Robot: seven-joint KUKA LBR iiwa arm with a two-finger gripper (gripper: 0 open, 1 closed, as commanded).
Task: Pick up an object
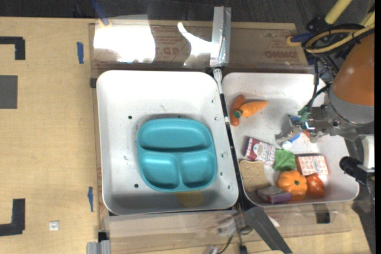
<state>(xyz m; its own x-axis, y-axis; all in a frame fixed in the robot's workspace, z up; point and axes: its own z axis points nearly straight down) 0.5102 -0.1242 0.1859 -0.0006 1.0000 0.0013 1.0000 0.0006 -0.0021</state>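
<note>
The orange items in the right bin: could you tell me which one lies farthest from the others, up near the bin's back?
The toy carrot, orange with a green end, lies alone near the right bin's back-left corner. The orange pumpkin-like toy sits in the front cluster.

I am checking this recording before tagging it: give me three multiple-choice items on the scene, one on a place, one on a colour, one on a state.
1. Where does the teal three-compartment plastic tray lie?
A. left white bin
B. right white bin
C. on the cardboard

2. What colour is the toy carrot?
A. purple
B. orange
C. blue

3. How does the two-finger gripper stand?
A. above the left bin
B. over the cardboard
C. low inside the right bin

Answers: 1 A, the tray rests on the left white bin. 2 B, its body is orange with a green top. 3 C, it sits within the right white bin, near the toys.
</note>
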